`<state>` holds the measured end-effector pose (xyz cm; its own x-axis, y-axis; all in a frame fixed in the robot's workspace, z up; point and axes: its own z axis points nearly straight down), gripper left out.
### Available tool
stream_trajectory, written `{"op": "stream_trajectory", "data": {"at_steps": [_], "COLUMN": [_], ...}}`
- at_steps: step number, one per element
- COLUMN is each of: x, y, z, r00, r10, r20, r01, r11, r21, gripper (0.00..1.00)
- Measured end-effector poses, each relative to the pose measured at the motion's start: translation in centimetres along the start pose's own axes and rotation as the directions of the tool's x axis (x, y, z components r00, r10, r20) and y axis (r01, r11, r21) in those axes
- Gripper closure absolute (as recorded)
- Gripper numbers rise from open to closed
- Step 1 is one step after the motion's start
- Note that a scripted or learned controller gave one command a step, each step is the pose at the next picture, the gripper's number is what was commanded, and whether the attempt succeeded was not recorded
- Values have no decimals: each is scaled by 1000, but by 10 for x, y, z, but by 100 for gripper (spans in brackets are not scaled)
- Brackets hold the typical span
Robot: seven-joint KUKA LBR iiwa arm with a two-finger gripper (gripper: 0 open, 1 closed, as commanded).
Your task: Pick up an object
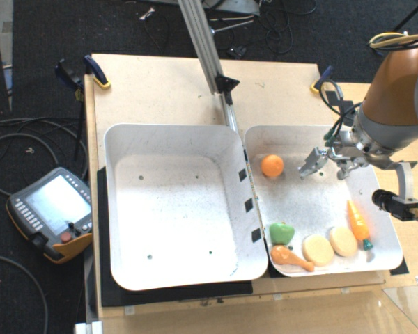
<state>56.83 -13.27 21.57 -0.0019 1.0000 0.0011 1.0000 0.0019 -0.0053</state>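
The right bin point(299, 204) holds an orange ball point(272, 165) near its back left. Along its front lie a green pepper-like piece point(281, 232), an orange drumstick shape point(290, 257), two pale round pieces point(318, 250) point(343, 241) and a carrot point(358, 220). My gripper point(326, 165) hovers over the back of this bin, right of the orange ball, its fingers spread apart and nothing between them.
The left bin point(171, 207) sits beside the right one. A metal pole point(202, 37) slants in from the top to the bins' shared edge. A teach pendant point(49, 214) lies on the floor at the left.
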Motion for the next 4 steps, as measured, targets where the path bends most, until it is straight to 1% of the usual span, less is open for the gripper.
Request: {"op": "stream_trajectory", "data": {"at_steps": [1,2,3,4], "x": [0,-5,-9,-8], "y": [1,-1,7,7], "z": [-3,42,96,122], "r00": [1000,1000,1000,1000], "r10": [2,3,3,2], "r20": [1,1,1,1], "r01": [-2,-3,-3,-2], "r11": [1000,1000,1000,1000], "r21": [-5,-1,0,-4], "gripper": [0,0,0,0]}}
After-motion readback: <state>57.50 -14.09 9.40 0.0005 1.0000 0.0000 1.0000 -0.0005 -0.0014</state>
